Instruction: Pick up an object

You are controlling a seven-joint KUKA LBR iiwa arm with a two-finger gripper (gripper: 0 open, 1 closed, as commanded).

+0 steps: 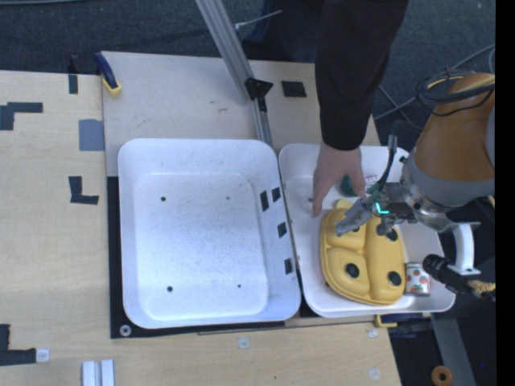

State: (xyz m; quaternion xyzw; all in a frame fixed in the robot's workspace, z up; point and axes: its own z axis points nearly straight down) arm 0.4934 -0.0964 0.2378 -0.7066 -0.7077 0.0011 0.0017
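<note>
A yellow moulded plastic object (366, 256) with dark holes lies in the right bin (299, 175), taking up most of its floor. My gripper (366, 214) hangs over the object's upper edge, its fingers pointing down-left. Whether anything sits between the fingers is not visible. A small teal item (348, 186) lies just above the yellow object. A small white and red item (416, 280) sits at the bin's lower right corner.
A person's hand (331, 179) in a dark sleeve reaches into the right bin from the top, right beside my gripper. The left bin (201, 232) stands next to it. A metal pole (229, 47) slants across the back of the bench.
</note>
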